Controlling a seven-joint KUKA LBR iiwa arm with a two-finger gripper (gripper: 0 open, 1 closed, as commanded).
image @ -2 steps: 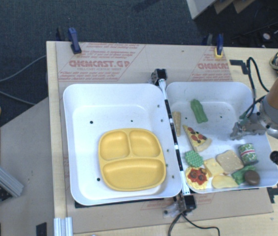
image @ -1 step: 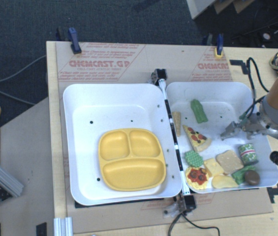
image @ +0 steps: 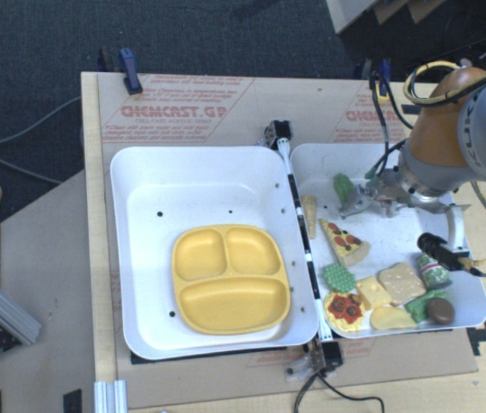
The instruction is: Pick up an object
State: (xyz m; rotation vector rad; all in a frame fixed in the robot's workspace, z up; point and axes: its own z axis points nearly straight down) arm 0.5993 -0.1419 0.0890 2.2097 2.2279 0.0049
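Two white bins sit side by side under my overhead camera. My left bin [image: 131, 231] holds a yellow divided plate [image: 228, 278]. My right bin [image: 475, 304] holds toy food: a green pickle [image: 343, 187] near the far wall, its long axis running roughly away from me; a pizza slice [image: 346, 242] pointing up-left; a waffle piece [image: 340, 277]; a small round pizza [image: 347, 310]; bread [image: 402, 284]. My gripper [image: 372, 193] hangs low just right of the pickle. I cannot tell its state; nothing visibly sits in it.
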